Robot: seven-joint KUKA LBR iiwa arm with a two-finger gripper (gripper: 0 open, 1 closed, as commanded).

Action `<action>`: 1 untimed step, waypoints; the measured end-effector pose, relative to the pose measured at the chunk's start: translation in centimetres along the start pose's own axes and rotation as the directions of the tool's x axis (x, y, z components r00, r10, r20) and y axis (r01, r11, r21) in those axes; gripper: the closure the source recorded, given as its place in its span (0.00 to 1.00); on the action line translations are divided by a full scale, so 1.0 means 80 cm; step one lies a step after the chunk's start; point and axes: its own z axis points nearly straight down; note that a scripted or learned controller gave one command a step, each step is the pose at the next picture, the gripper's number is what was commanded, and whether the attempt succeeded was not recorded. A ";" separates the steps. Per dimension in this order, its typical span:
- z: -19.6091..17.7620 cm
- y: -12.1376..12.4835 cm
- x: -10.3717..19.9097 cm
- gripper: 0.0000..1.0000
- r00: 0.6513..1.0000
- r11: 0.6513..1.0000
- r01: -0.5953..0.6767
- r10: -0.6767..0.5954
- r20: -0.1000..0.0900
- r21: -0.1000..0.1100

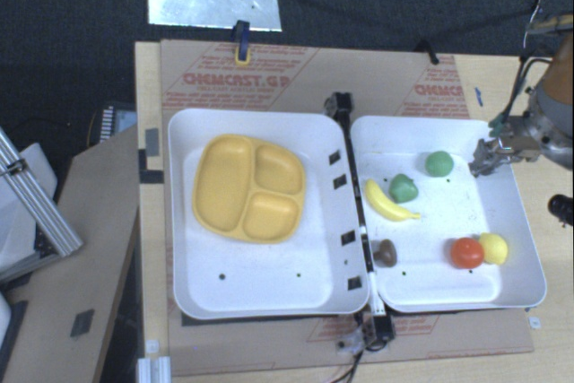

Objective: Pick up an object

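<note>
The task names no particular object, so any of the loose pieces in the right-hand shallow white bin (516, 220) could serve. Nearest the arm is a round green ball (439, 163), lying toward the bin's far side. A little nearer the camera and to the left sits a second, lumpier green piece (404, 188), touching the top of a curved yellow toy banana (388, 202). Against the divider lies a small brown rounded item (386, 253). At the near right, a red tomato-like ball (465, 252) and a smaller yellow ball (493, 248) rest pressed together. All six lie on the bin floor; none is lifted.

The end effector (489, 155) hangs at the bin's far right edge, just right of the round green ball and apart from it. Nothing is visible between its fingers, and whether they are spread or closed I cannot tell at this size. Its place at the rim suggests an approach not yet committed to any one piece; the lone green ball looks the easiest target, as it stands clear of neighbours.

The left-hand white bin (184, 193) holds a yellow three-compartment plastic tray (247, 188). Both bins rest on a brown printed cardboard sheet (269, 76) laid over the bench (547, 193).
</note>
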 end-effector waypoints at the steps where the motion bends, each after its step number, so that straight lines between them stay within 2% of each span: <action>1: 0.018 0.013 0.062 1.00 1.000 1.000 0.001 -0.001 -0.001 0.000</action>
